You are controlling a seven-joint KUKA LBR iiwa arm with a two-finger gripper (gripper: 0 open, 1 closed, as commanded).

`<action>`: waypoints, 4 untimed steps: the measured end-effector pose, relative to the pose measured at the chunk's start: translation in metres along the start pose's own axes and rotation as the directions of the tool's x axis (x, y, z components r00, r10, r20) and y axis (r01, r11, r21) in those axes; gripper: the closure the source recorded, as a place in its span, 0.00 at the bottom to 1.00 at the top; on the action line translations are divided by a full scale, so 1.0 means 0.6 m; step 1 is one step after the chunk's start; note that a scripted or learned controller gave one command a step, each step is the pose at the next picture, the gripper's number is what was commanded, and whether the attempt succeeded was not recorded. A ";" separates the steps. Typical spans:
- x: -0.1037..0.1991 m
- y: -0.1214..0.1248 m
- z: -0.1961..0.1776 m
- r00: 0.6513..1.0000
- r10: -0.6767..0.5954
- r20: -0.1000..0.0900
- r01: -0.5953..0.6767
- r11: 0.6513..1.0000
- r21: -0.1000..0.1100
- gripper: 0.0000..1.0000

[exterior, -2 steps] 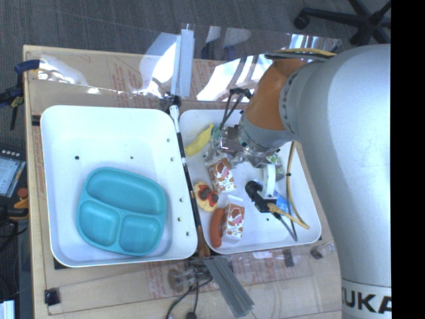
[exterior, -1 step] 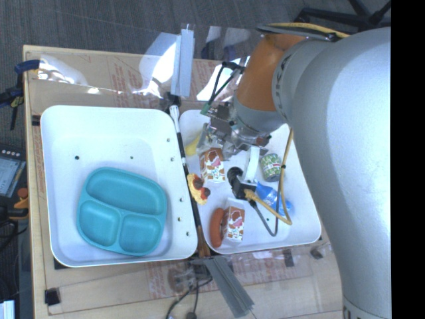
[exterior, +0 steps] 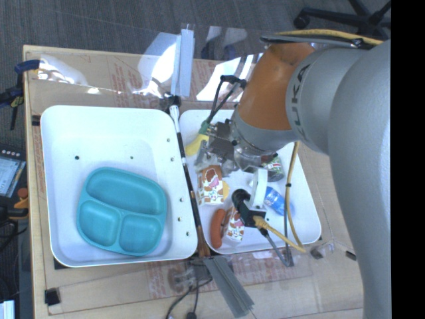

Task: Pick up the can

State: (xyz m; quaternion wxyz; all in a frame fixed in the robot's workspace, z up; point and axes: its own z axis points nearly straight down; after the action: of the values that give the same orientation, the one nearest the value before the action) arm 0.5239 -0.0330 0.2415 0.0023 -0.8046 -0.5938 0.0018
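With the claw (exterior: 219,153) low over the right bin (exterior: 309,226) and its grip impossible to tell, the can (exterior: 273,167) half-hidden under the wrist by that bin's right wall wants a centred, upright approach clear of the carton (exterior: 212,185)

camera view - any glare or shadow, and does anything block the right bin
Camera view: bright glare on the clear sheet behind the bins; the left bin is evenly lit, with a soft shadow along its right wall; the arm looms large and covers much of the right bin, so the items beneath it are hard to read.
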 end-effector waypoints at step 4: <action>-0.127 -0.045 0.131 1.000 -0.028 0.001 0.028 1.000 0.002 0.00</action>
State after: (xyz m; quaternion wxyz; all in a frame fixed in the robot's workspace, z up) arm 0.4750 -0.0979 0.1634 0.0028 -0.7963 -0.6049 0.0028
